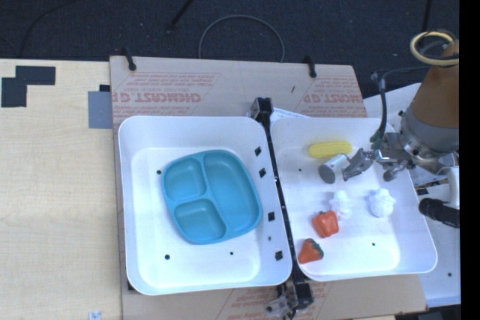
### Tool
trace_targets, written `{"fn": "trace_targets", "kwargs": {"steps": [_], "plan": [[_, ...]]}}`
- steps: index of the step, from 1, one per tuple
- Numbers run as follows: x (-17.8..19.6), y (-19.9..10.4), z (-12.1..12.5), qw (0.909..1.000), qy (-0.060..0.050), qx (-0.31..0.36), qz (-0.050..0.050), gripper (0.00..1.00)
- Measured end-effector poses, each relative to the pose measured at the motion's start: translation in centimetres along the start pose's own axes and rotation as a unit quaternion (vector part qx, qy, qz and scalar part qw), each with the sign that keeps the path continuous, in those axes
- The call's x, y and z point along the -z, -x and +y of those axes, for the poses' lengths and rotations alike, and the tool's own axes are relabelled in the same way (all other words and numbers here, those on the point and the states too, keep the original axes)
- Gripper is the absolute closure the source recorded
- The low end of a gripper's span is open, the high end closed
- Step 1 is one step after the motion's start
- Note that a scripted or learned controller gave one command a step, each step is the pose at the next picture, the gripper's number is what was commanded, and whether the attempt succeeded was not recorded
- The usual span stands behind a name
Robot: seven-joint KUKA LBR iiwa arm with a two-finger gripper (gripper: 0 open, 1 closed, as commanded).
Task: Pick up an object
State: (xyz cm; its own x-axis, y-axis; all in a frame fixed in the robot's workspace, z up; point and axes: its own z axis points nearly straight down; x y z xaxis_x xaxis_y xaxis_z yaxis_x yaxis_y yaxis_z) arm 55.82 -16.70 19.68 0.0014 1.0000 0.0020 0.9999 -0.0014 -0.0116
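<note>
Grey gripper (373,163) hangs spread and unloaded at right of frame, above the right bin (420,262). Nearest pick: grey cylinder (328,172) beside yellow corn (328,149). Judgement: centre over cylinder, descend straight, avoid nudging corn

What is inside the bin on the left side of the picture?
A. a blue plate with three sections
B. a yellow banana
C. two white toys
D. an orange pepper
A, since the blue plate with its three compartments lies in the left bin, while the yellow, white and orange things all lie in the right bin.
</note>
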Motion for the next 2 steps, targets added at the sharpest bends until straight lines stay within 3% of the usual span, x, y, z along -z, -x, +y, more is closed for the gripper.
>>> {"fn": "trace_targets", "kwargs": {"steps": [1,2], "plan": [[0.5,0.0,0.3,1.0,0.005,0.001,-0.001,0.0],[-5.4,0.7,-0.4,1.0,0.001,0.0,0.0,0.0]]}}
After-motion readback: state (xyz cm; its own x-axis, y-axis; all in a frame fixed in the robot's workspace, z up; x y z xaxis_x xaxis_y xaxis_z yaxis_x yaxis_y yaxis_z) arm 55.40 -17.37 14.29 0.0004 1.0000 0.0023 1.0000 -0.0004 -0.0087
